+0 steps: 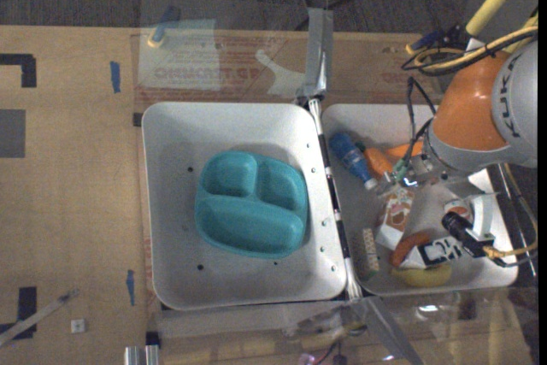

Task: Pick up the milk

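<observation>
Milk carton (397, 214) lies mid right bin (479, 278), jaws (408, 178) just above its 12 o'clock end w/ grip state unclear, blue bottle (350, 156) at 10 o'clock, teal tray (251, 203) in left bin (171, 150).

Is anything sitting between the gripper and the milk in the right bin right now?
Nothing visible lies between them. The gripper sits just above the milk carton in the right bin. The blue bottle lies close on the carton's upper left, and an orange item beside that, so both crowd the approach without covering the carton.
</observation>
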Controlling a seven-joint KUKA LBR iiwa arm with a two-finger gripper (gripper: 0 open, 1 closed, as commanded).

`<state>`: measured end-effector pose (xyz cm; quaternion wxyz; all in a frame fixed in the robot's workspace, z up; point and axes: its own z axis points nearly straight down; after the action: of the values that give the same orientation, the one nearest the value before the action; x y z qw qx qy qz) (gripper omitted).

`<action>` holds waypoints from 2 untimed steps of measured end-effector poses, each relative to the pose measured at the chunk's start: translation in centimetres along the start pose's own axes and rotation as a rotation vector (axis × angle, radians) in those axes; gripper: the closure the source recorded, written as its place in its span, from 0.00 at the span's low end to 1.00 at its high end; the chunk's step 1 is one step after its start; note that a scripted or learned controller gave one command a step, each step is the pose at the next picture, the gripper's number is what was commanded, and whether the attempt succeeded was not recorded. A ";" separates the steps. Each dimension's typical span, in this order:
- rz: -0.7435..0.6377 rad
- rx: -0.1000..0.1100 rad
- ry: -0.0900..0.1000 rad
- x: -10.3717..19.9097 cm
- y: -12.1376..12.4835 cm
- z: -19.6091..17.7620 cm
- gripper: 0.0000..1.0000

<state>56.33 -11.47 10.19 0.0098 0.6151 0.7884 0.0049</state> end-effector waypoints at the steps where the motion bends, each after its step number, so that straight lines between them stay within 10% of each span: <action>1: -0.224 0.019 0.012 9.0 -5.8 -8.5 1.00; 2: -0.222 0.019 0.012 8.9 -5.8 -8.5 0.00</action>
<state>48.35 -4.24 18.44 -0.0002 0.5239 0.8518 0.0002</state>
